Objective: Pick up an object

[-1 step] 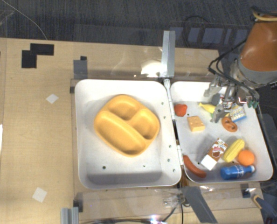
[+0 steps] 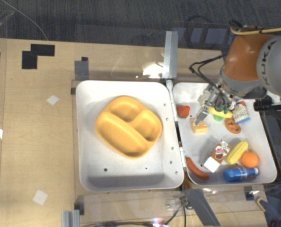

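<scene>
I see the left white bin (image 2: 83, 126) holding a yellow sectioned plastic dish (image 2: 127, 125). The right white bin (image 2: 266, 141) is cluttered; my end effector (image 2: 203, 113) hovers over a pale-yellow cheese wedge (image 2: 199, 126) near its far-left corner, whether spread or not I cannot tell.

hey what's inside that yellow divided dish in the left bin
Nothing visible lies in the yellow divided dish; its three compartments show bare yellow plastic. The dish covers the bin floor beneath it, so anything under it cannot be seen. The toys lie in the right bin.
</scene>
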Tool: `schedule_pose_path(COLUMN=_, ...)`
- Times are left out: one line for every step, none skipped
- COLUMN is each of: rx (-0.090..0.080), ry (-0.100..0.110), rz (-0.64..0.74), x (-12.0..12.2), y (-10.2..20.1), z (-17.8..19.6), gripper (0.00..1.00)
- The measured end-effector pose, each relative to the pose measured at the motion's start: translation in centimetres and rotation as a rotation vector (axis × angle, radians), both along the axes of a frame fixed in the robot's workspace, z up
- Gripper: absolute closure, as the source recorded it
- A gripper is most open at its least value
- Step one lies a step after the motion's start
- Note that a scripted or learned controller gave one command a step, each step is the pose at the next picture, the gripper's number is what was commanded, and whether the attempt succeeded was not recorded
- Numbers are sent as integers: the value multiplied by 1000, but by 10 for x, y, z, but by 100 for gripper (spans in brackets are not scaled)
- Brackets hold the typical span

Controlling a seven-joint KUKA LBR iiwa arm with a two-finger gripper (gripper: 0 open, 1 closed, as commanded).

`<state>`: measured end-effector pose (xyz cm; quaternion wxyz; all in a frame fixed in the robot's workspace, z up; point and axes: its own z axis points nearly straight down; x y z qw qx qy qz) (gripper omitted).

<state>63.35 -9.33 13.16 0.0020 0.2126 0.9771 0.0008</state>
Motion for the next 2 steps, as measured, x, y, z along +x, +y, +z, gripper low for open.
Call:
schedule_pose_path(rx=0, ry=-4, rz=-210, x=20, y=-2, z=-44, gripper=0)
schedule_pose_path(rx=-2, ry=-6, rz=-132, x=19, y=-36, z=-35, gripper=0)
